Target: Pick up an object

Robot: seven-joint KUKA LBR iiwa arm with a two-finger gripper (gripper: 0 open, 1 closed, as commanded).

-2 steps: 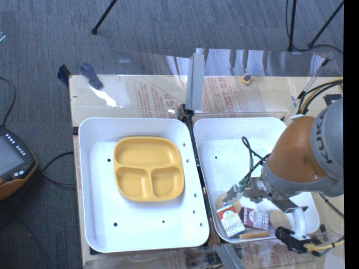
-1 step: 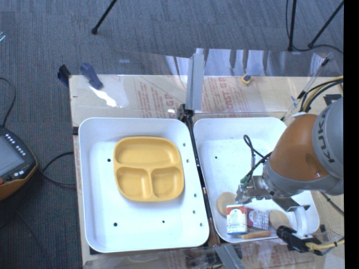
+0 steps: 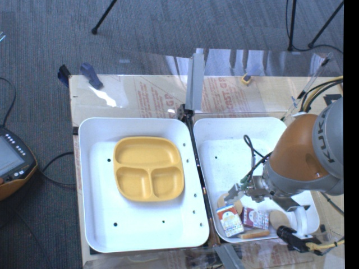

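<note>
A dark grey carpeted floor (image 3: 168,21) is seen around the counter (image 3: 140,97), whose top is covered with brown cardboard under a clear sheet. Thin black stand legs (image 3: 109,10) are planted on the carpet at 11 o'clock and more legs (image 3: 305,21) at 1 o'clock. Glare is thrown on the counter's sheet at 10 o'clock.
</note>
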